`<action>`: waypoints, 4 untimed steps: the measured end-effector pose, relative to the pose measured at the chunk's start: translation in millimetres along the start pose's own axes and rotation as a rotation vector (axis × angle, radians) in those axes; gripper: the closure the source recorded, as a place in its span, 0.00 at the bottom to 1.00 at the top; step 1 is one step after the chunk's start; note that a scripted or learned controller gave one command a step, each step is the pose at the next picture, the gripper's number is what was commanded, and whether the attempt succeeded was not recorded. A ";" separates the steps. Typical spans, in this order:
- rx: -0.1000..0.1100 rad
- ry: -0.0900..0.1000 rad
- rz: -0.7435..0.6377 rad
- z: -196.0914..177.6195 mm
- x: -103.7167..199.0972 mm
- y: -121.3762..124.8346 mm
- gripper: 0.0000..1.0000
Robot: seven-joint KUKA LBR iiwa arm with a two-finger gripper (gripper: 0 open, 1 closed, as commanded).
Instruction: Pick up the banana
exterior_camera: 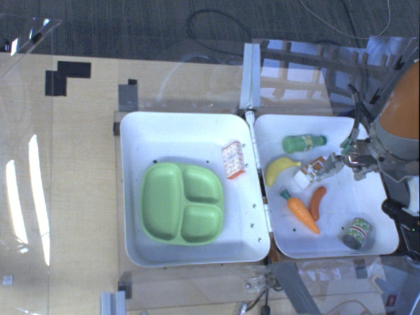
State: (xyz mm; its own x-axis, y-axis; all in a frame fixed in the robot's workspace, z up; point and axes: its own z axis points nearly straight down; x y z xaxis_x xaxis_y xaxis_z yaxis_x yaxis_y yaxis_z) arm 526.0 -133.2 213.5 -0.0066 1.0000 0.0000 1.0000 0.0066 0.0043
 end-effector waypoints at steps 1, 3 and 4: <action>0.001 0.000 0.171 56.7 47.3 48.9 0.00; -0.004 0.000 0.181 125.5 47.5 65.9 0.00; -0.013 0.003 0.178 112.6 49.4 69.3 1.00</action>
State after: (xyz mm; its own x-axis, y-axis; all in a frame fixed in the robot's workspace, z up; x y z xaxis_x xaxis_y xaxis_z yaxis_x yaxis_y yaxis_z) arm 595.4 -83.3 101.2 0.1706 0.9853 0.0046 0.9852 -0.1706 0.0166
